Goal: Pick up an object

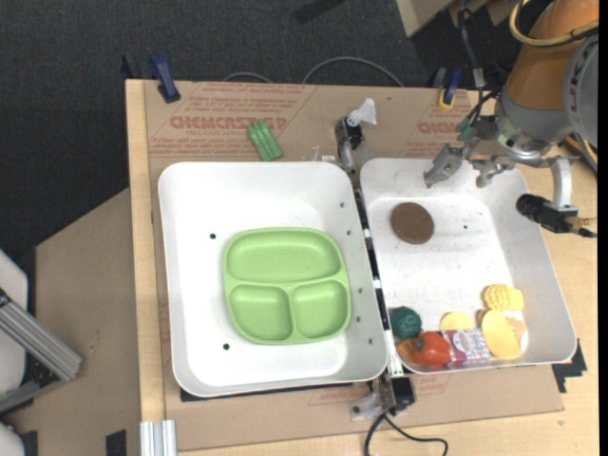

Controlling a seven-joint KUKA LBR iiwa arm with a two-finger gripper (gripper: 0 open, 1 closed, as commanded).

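A round brown cookie-like disc (412, 223) lies in the upper part of the right bin (532, 255). Several toy foods sit bunched in that bin's near corner: a dark green piece (406, 322), a red one (432, 348), a pink packet (468, 346) and yellow pieces (502, 316). My gripper (465, 168) hangs over the right bin's far rim, up and to the right of the brown disc, open, with nothing between its fingers.
A green three-compartment plate (285, 285) lies in the left bin (190, 255). A green clip (265, 141) rests on the cardboard behind the left bin. Blue clamps (163, 76) hold the board's far edge. A black part (543, 212) juts over the right bin's right rim.
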